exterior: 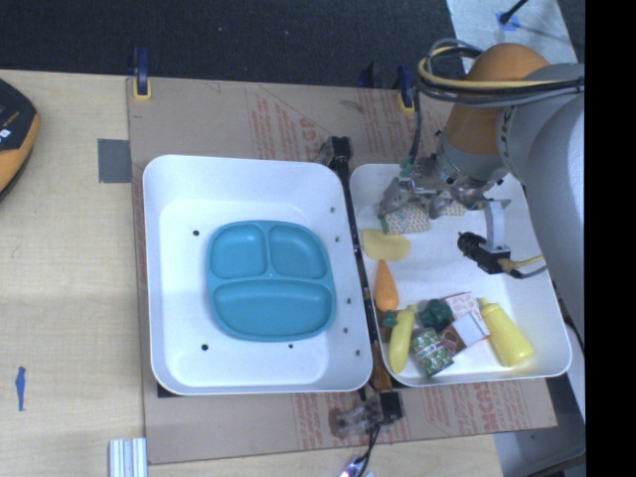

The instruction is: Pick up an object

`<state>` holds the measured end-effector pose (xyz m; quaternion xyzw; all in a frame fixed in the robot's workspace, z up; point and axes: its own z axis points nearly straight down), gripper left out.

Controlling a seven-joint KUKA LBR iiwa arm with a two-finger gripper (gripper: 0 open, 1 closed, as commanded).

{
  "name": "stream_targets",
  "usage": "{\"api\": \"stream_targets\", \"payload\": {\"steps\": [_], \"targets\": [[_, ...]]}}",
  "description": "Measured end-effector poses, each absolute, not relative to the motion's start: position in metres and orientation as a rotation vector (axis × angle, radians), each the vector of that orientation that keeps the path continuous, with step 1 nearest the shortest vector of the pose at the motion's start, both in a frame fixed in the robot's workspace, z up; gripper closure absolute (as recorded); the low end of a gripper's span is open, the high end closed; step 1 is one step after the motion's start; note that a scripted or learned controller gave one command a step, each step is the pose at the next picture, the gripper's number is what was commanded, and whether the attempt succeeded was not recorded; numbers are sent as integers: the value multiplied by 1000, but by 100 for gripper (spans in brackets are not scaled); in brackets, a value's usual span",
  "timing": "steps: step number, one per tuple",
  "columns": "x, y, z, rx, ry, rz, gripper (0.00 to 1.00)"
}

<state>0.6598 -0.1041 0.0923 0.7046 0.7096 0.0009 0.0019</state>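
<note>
The fingers (412, 199) sit low over the far edge of the right bin (542, 366), and I cannot tell whether they are apart or together, since the wrist hardware crowds them from above. Just below them lies a pale patterned packet (407, 222), which may be touching the tips, though nothing shows plainly between them, so the pick looks not yet made. Outward from there, a pale yellow piece (385, 245) rests by the bin's left wall, with a carrot (386, 288) nearer along that wall. At the near edge lie a corn cob (400, 338), a green packet (429, 351), a small box (464, 316) and a yellow bottle (508, 333) (all untouched). The left bin (169, 266) carries a blue divided plate (270, 278). Grasp and lift are both left to do.
</note>
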Motion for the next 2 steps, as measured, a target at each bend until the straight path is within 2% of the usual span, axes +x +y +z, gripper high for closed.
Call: {"api": "stream_targets", "payload": {"steps": [1,2], "targets": [[657,-105,103,2215,2232,-5,100],[620,-116,93,2219,2225,-3,100]]}}
